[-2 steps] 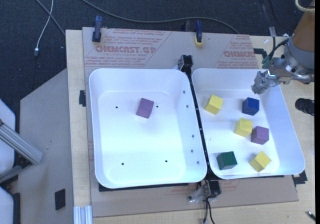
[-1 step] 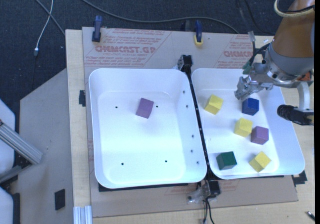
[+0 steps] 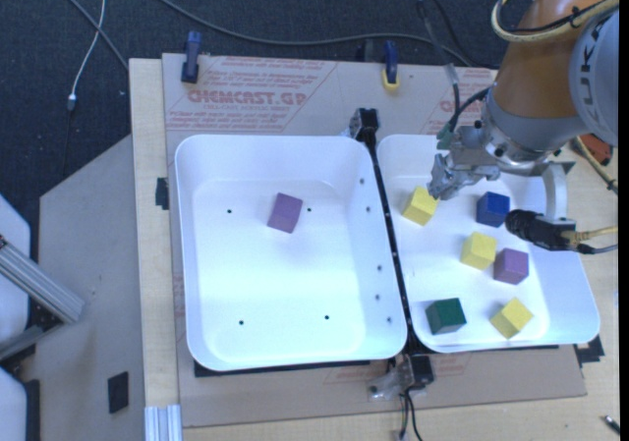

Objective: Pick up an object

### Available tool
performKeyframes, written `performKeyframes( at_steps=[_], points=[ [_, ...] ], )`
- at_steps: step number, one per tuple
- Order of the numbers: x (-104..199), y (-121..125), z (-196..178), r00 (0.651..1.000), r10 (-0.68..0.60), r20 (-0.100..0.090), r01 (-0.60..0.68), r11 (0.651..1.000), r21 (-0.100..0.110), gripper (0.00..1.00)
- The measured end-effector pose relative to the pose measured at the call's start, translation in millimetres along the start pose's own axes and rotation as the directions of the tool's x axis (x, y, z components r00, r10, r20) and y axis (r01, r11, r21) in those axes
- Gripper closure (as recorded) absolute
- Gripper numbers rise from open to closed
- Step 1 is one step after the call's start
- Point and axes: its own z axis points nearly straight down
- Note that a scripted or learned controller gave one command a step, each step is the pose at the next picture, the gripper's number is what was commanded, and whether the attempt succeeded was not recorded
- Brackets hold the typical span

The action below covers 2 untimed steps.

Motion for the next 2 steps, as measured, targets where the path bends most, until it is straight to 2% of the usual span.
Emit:
performKeyframes(
  at_steps=[2],
  points=[
    [115.6,-31.6,-13.4,1.000,-0.005,-0.002,0.005,1.000,-0.002,1.00]
  ],
)
